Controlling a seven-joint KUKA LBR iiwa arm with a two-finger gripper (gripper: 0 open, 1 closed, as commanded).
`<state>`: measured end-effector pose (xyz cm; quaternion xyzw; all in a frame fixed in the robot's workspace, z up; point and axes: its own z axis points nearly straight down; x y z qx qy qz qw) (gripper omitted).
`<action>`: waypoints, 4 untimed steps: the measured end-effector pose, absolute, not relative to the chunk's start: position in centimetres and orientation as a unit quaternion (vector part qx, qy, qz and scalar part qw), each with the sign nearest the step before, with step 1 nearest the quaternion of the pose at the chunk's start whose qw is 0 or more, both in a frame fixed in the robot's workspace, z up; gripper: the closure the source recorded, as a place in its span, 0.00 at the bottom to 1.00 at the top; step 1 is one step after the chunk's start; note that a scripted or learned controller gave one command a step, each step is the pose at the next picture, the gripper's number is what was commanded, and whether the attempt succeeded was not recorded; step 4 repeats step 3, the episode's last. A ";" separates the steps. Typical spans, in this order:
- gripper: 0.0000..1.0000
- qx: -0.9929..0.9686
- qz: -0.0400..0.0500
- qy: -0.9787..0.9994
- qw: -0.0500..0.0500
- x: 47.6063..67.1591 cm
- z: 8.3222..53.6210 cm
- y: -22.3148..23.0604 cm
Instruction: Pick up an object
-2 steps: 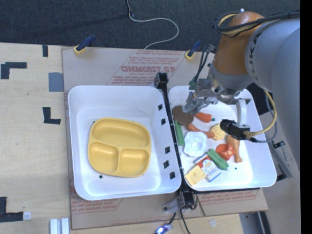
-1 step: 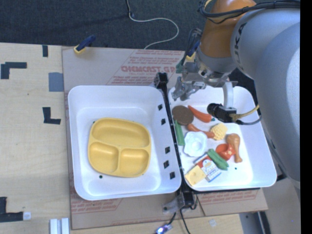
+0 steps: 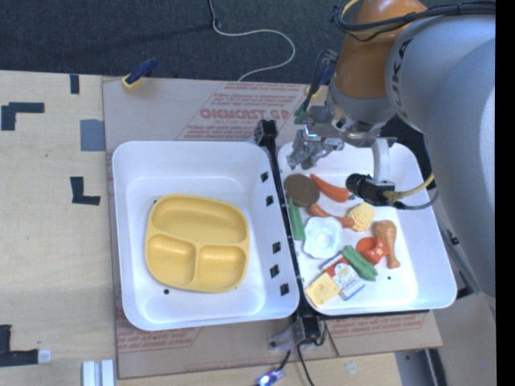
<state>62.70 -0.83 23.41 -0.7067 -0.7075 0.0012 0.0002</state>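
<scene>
My gripper [image 3: 304, 156] hangs over the far left corner of the right bin [image 3: 426, 292], just above the toy food. Nothing shows between its fingers. Below it lie a brown round patty [image 3: 300, 189], an orange carrot [image 3: 331, 187], a corn cob [image 3: 360, 215], a white fried egg [image 3: 322, 235], a green bean [image 3: 296, 222], a chicken drumstick [image 3: 387, 237], a red tomato piece [image 3: 370, 249], a green pickle [image 3: 359, 263] and a yellow cheese wedge [image 3: 321, 289] with a small printed packet [image 3: 348, 280].
The left bin [image 3: 129, 167] holds a yellow divided plate [image 3: 196, 242]. A black clip rail [image 3: 273, 215] runs between the bins. The large grey arm [image 3: 451, 79] overhangs the right bin's far side. A white cable [image 3: 257, 39] and a blue-yellow clamp [image 3: 139, 72] lie behind.
</scene>
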 end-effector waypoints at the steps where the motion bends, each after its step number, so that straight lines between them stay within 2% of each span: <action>1: 1.00 -0.707 0.002 -0.707 0.001 62.0 22.1 -0.2; 4: 1.00 -0.707 0.001 -0.707 0.000 62.6 21.5 -1.4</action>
